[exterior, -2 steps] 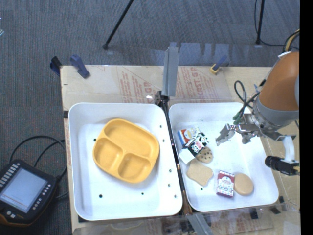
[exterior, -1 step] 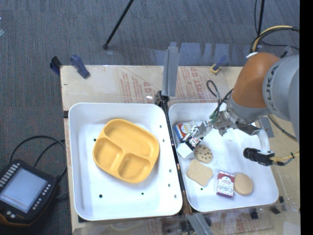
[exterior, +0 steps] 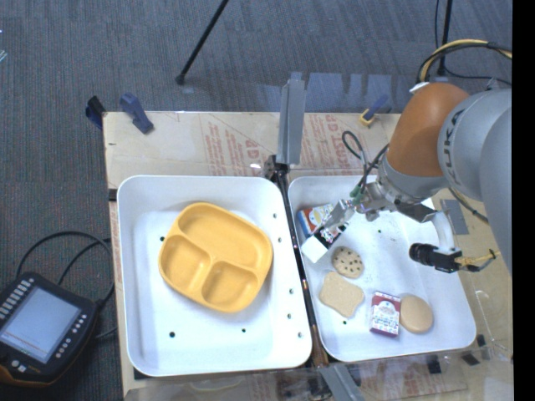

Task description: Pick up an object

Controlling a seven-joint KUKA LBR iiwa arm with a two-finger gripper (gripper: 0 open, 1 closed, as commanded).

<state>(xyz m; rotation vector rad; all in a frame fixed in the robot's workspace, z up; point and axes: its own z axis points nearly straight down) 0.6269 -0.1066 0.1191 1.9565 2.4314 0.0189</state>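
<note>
My gripper (exterior: 333,224) reaches down into the near-left part of the right bin (exterior: 451,307). It hangs right over a small blue, orange and white carton (exterior: 310,219) that lies against the bin's left wall. Whether it touches the carton I cannot make out. Just in front of the gripper lies a round chocolate-chip cookie (exterior: 347,262). A slice of toast (exterior: 341,296) is nearer the front. A small red box (exterior: 385,314) and a tan round bun (exterior: 416,314) rest at the front right of the same bin.
The left bin (exterior: 142,324) holds a yellow divided plate (exterior: 216,257). A grey upright post (exterior: 292,128) stands behind the wall between the bins. A black camera fitting (exterior: 435,256) juts from the wrist over the right bin. A handheld pendant (exterior: 38,328) lies on the floor at left.
</note>
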